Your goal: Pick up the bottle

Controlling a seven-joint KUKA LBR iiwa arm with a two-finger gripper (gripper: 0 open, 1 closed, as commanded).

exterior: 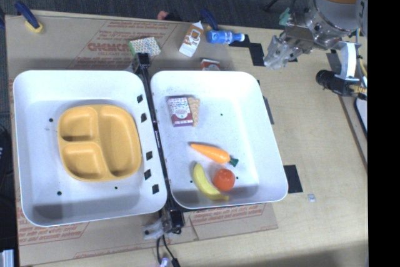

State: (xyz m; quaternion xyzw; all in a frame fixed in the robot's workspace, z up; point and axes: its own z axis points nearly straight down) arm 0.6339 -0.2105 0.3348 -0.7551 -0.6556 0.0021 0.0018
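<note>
Right bin [269, 134], near end: one banana [205, 182], one tomato [224, 179] touching it, one carrot [211, 152] just behind. Further back, one red-labelled packet [182, 110], print too small to read. Left bin [25, 134]: one yellow divided plate [99, 141], three compartments. Two bins total, side by side on cardboard with red print, unreadable. Behind the bins on the counter [312, 153]: one blue bottle [224, 37] lying on its side, one small carton [191, 39] just left of it, one patterned packet [145, 45] further left. End effector [278, 53] sits right of the bottle, apart from it; can't tell how its jaws stand.
</note>
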